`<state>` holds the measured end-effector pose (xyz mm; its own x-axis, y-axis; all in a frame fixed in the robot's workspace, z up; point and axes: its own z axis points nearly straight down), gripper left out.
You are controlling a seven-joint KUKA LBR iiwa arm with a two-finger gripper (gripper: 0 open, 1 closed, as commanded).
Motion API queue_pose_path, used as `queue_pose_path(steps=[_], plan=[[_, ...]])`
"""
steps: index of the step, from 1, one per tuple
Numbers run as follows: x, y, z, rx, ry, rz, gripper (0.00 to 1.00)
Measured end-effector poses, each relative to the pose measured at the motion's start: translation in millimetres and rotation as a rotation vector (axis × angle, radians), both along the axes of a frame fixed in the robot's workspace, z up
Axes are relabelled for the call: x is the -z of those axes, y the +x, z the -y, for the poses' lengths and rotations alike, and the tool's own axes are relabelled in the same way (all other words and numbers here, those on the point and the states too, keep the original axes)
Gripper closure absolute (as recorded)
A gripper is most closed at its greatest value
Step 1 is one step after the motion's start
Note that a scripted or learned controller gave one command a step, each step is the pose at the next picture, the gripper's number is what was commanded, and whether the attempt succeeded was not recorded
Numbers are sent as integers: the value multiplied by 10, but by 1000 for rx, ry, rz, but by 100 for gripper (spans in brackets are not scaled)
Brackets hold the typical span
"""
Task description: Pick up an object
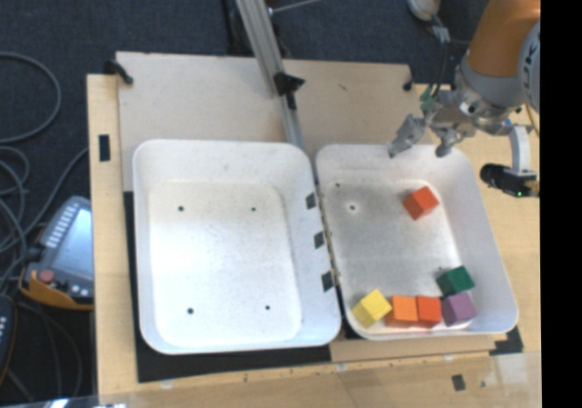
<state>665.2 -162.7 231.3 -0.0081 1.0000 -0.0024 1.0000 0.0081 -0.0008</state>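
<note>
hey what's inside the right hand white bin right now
Six blocks lie in the right bin: a red-orange block alone near the middle, and along the near rim a yellow block, two orange blocks, a purple block and a green block. Nothing looks covered.

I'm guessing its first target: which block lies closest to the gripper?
The red-orange block, alone in the right bin's upper part below the open gripper. The other blocks cluster along the bin's near edge.
</note>
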Motion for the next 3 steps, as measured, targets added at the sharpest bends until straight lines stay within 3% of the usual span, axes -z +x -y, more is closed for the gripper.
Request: queue_pose_path(steps=[1, 2, 3], plan=[[966, 11, 391, 10, 1, -4, 0], [911, 32, 379, 7, -1, 2, 0], [1345, -252, 298, 9, -1, 3, 0]])
